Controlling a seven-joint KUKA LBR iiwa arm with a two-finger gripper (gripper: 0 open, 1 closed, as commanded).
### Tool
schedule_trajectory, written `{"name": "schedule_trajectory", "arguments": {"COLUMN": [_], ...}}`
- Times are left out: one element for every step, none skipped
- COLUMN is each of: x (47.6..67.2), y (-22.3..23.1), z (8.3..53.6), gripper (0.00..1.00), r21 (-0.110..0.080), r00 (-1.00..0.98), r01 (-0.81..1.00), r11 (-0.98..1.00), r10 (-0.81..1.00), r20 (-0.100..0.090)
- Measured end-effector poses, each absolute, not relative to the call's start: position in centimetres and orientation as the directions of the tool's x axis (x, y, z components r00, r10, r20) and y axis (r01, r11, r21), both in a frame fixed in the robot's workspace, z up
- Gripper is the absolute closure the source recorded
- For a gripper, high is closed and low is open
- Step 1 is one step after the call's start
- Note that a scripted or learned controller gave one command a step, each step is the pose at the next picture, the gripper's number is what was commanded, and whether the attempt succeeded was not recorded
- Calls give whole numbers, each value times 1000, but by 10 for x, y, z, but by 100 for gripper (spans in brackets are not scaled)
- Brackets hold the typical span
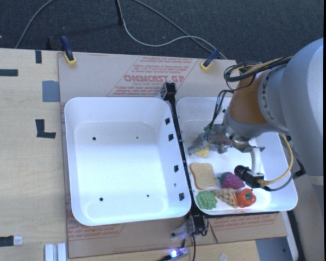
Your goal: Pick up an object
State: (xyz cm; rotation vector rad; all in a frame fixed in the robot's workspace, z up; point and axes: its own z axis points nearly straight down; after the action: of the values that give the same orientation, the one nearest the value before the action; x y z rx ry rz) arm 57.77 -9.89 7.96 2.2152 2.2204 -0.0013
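From my seat I see the arm (261, 99) reaching in from the right over the right bin (285, 200), its orange band above the wrist. The hand (200, 144) sits low in that bin's left part, close to the divider between the two bins, its grey fingers (196, 144) pointing left. Just below the fingertips lies a small yellow piece (202, 153), touching or nearly touching them; I cannot tell whether it is pinched, and I cannot tell if the hand is released or clenched. The other toys lie toward the bin's near edge: a bread slice (203, 174) beside the divider, purple grapes (232, 180) to its right, a green piece (206, 200) below the bread, a cracker-like wedge (225, 196) beside that, and a red tomato (245, 198) at the right end of the cluster. A black part of the tool with a yellow cable hangs just above the grapes. The left bin (76, 145) rests beside it on the surface (22, 145), over a cardboard sheet (146, 78) held by two clamps.
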Motion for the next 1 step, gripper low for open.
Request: {"name": "schedule_trajectory", "arguments": {"x": [608], "y": [-95], "z": [85], "gripper": [0], "r21": [0], "r00": [-2], "r01": [1000], "r11": [2], "r10": [1000], "r20": [-1]}}
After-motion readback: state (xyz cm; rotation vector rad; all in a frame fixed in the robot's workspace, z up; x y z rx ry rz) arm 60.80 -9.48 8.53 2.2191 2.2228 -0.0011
